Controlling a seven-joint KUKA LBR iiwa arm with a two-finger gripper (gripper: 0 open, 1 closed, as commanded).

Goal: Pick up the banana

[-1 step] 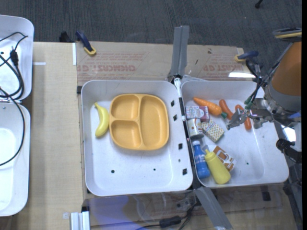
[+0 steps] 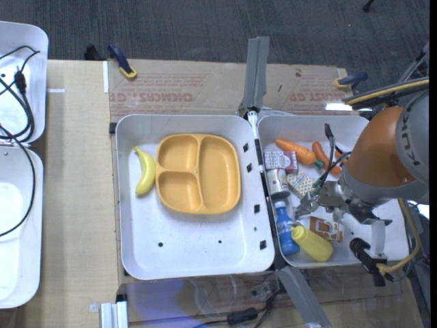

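The yellow banana (image 2: 144, 172) lies in the left bin (image 2: 191, 255), just left of a yellow three-compartment plate (image 2: 199, 173). My gripper (image 2: 315, 200) hangs low over the right bin (image 2: 266, 125), among the clutter there and far to the right of the banana. The arm's orange band and grey wrist cover much of that bin.
The right bin holds carrots (image 2: 296, 151), a blue bottle (image 2: 284, 230), a yellow mustard-like bottle (image 2: 312, 244) and small packets (image 2: 280, 161). A grey divider post (image 2: 256, 74) rises between the bins. Cables lie on white trays (image 2: 17, 183) at far left.
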